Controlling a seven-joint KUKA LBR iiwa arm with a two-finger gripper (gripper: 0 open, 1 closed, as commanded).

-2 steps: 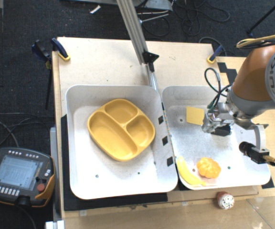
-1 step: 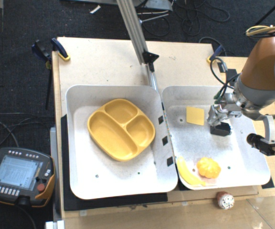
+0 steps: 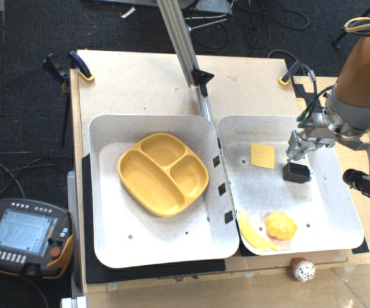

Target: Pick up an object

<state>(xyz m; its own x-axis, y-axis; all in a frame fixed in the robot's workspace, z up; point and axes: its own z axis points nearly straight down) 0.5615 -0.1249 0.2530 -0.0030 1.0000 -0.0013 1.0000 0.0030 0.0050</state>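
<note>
In the right bin point(image 3: 339, 197), the gripper point(image 3: 296, 151) — grip unclear — hovers just above a black block point(image 3: 296, 172).

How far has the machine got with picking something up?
Done so far: the arm has reached over the right bin, and its pincer sits low, just above a small black block. In hand: nothing is visibly lifted; the block looks to rest on the bin floor. Left: grip and raise something. The yellow square, the lumpy yellow thing and the yellow divided plate lie untouched.

left bin point(image 3: 108, 249): divided plate point(image 3: 164, 181) | right bin point(image 3: 339, 230): block point(image 3: 296, 172), card point(image 3: 263, 156)
</note>
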